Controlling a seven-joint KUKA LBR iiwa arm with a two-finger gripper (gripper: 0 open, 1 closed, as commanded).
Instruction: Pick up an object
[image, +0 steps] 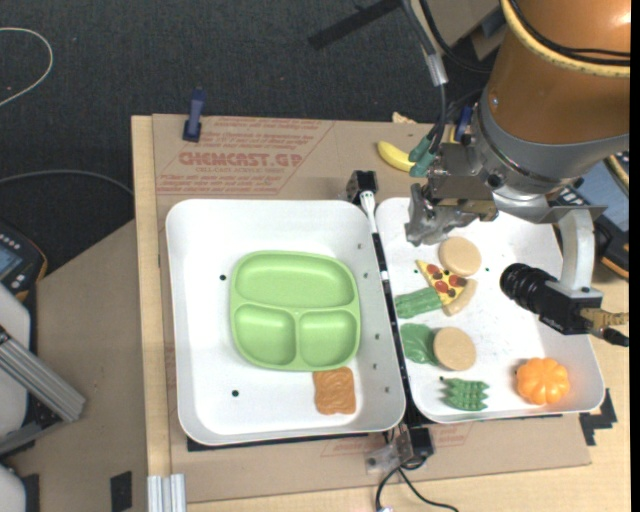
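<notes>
Gripper (428, 228) hangs over the upper left corner of the right bin (590, 350); whether it is apart or together cannot be told. Just beside it lies a tan round cookie (461, 256), touching a pizza slice (444, 284). An orange pumpkin (542, 381) sits near the lower right (well apart). The left bin (190, 300) holds a green divided plate (295, 309).

Two bins sit side by side on the bench. In the left bin (190, 300), a divided plate (295, 310) lies at centre with a bread slice (335, 390) at its 5 o'clock. In the right bin (580, 400), a pizza slice (445, 283) lies at 12 o'clock of a round cookie (455, 348); a pumpkin (542, 381) rests at the cookie's 4 o'clock.
</notes>
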